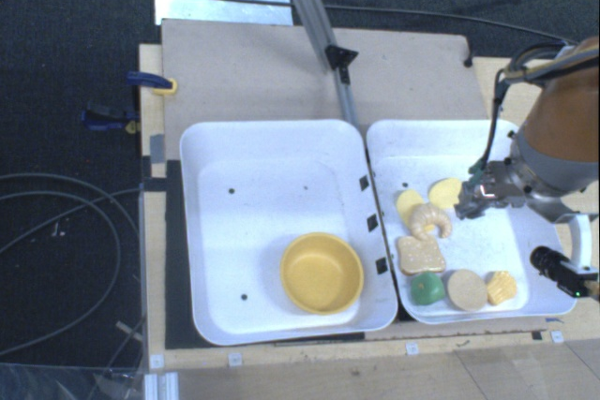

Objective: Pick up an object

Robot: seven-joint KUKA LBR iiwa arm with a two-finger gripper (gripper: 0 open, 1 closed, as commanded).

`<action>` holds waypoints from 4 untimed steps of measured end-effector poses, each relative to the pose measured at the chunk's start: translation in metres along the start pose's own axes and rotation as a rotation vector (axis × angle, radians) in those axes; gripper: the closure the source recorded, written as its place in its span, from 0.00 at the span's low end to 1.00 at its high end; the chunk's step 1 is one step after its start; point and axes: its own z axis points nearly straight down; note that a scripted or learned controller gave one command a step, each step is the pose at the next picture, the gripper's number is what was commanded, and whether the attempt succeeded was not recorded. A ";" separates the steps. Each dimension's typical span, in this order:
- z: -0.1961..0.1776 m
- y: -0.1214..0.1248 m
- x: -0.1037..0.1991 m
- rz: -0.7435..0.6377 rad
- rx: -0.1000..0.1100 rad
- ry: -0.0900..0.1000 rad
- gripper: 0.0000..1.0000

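We see the gripper (476,198) low over the right bin (389,145), at its right-centre, hanging from the grey arm (558,131) that comes in from the right. We cannot tell its state; that part is a small dark blur.

Just left of the gripper, nearly touching, is a pale yellow disc (445,193). Down-left of it lies a croissant (431,220), with a yellow round piece (408,202) tucked against the croissant's left side. Below the croissant sits a toast slice (419,253), touching it. Along the bin's front edge we see a green ball (427,288), a tan round cracker (466,289) and a small yellow shell-shaped item (502,287), side by side, all well below the gripper. Nothing is visibly lifted; every item rests on the bin floor.

The left bin (234,155) holds a yellow bowl (322,273), upright, near its front right corner, well apart from the gripper.
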 end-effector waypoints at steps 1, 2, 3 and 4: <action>-0.028 0.001 0.000 0.000 0.004 0.001 1.00; -0.031 0.015 0.052 -0.004 0.005 0.002 1.00; -0.026 0.028 0.112 -0.005 0.006 0.002 1.00; -0.020 0.026 0.158 -0.005 0.008 0.003 1.00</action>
